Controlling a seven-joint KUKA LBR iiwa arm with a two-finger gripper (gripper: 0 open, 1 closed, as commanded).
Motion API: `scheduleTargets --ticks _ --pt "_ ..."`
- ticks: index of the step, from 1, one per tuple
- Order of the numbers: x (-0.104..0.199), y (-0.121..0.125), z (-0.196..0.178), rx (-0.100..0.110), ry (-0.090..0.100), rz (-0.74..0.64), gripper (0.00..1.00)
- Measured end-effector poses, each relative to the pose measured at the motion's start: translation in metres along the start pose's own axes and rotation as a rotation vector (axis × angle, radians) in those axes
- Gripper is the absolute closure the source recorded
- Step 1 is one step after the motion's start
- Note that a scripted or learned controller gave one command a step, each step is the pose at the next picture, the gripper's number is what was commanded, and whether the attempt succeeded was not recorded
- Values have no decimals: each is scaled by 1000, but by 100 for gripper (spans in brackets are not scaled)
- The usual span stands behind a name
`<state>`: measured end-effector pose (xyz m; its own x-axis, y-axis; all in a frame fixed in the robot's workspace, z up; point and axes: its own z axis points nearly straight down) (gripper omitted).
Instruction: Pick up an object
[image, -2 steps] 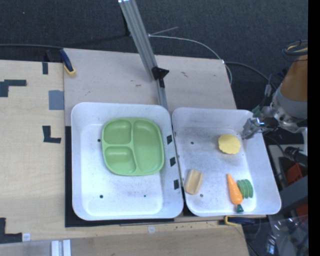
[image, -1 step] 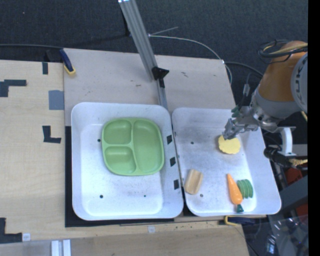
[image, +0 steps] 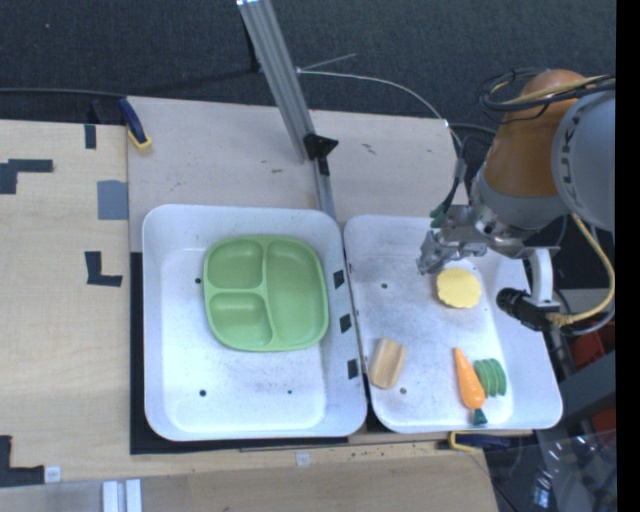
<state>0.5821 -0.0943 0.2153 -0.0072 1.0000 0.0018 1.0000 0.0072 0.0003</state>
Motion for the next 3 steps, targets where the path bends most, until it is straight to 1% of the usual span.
scheduleTargets --ticks 2,3 --pt "125 5 6 3 0 -1 100" --pt "178 4 -12 1 0 -1 100"
